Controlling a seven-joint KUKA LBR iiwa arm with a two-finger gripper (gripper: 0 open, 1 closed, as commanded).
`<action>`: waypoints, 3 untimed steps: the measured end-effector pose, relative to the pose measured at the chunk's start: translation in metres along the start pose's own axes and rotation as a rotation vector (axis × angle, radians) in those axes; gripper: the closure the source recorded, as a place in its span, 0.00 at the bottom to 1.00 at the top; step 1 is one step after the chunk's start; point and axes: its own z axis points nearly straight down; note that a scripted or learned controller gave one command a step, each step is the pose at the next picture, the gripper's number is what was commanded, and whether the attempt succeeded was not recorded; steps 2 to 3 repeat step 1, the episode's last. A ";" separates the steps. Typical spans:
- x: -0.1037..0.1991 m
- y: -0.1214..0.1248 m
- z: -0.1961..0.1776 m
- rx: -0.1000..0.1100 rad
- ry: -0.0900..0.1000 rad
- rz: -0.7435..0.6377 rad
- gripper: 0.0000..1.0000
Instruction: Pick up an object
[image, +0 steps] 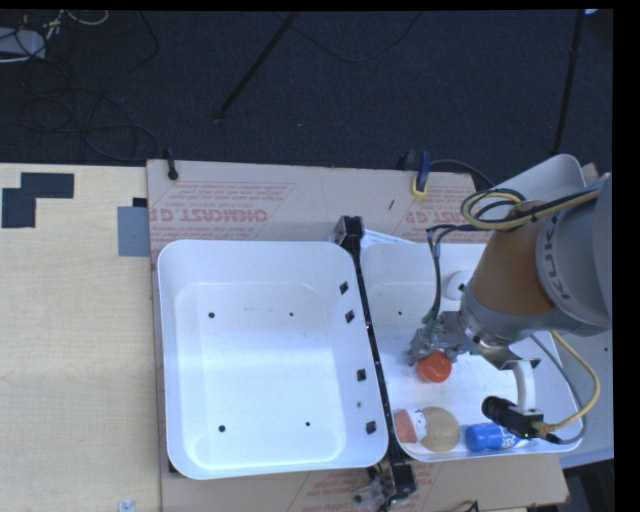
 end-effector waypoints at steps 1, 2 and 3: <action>0.101 -0.047 -0.093 -0.002 0.003 -0.014 1.00; 0.101 -0.047 -0.093 -0.002 0.003 -0.014 1.00; 0.101 -0.047 -0.093 -0.002 0.003 -0.014 1.00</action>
